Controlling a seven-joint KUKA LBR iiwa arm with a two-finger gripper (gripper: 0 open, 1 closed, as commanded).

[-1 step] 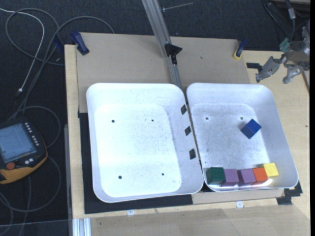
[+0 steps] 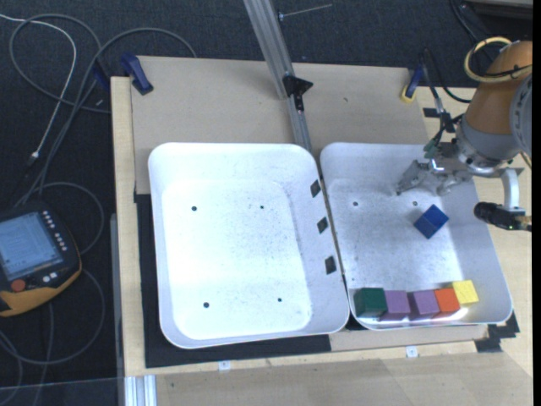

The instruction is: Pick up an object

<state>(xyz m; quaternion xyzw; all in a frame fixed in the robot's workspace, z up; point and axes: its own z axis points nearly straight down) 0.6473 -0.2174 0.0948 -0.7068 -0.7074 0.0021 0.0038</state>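
Observation:
A blue cube (image 2: 431,221) lies tilted in the right bin (image 2: 363,252), near its middle. My gripper (image 2: 420,184) hovers just above and behind it, near the bin's far side, fingers spread and nothing between them. Along the right bin's front edge runs a row of cubes: green (image 2: 368,300), purple (image 2: 396,303), a second purple (image 2: 423,302), orange (image 2: 446,299) and yellow (image 2: 466,292). The arm (image 2: 494,117) reaches in from the right.
The left bin (image 2: 228,244) stands beside the right one, with black clips (image 2: 322,224) on the shared rim. A metal post (image 2: 275,49) rises behind the bins. A teach pendant (image 2: 30,256) and cables lie off the bench at left.

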